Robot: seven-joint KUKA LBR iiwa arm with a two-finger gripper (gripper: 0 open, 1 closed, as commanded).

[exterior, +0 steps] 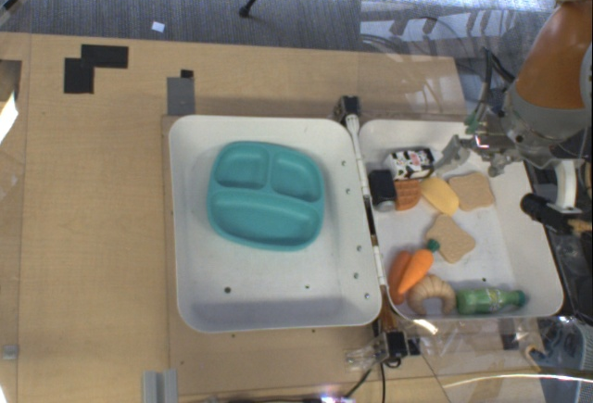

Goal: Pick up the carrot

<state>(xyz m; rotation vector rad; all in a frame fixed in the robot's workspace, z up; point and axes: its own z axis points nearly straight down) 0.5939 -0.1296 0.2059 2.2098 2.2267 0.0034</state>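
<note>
Carrot (413, 268) at the near-left of the right bin (519, 248), as we see it from above the worktop (93, 234): it lies at a slant, green top pointing toward the bin's middle, orange tip down by the left wall. Touching the carrot on its near side is a tan croissant (433, 295), and just beyond that, along the near wall, a green bottle (489, 300) lies on its side. Just past the carrot's green top sits a slice of toast (451, 238); farther back from the carrot we find a yellow piece (441, 195), a second toast slice (473, 191), a small orange-and-black item (394, 189) and a black-and-white carton (410, 161).

The arm's tool (482, 140) hangs over the far side of the bin, well apart from the carrot, and we cannot tell whether its fingers are apart or together. The carrot is hemmed on three sides: bin wall to its left, croissant on the near side, toast beyond. To the carrot's right the white floor lies bare up to the bin's right wall.

Left of the carrot, across the divider, the left bin (195, 281) holds a teal sectioned plate (267, 194), with bare floor around it.
</note>
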